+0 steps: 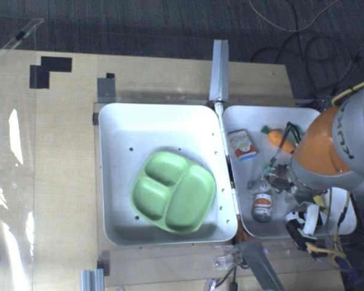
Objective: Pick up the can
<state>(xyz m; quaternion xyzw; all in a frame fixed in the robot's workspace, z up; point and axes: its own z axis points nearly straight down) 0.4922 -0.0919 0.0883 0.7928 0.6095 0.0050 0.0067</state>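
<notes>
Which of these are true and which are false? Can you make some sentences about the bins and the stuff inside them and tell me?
1. The green divided plate lies in the left bin. True.
2. The can sits in the left bin beside the plate. False: it is in the right bin, near its front.
3. The small carton lies in the right bin, farther back than the can. True.
4. The carrot is on the wooden bench outside the bins. False: it lies in the right bin, near the back.
5. The arm reaches over the right bin. True.
</notes>
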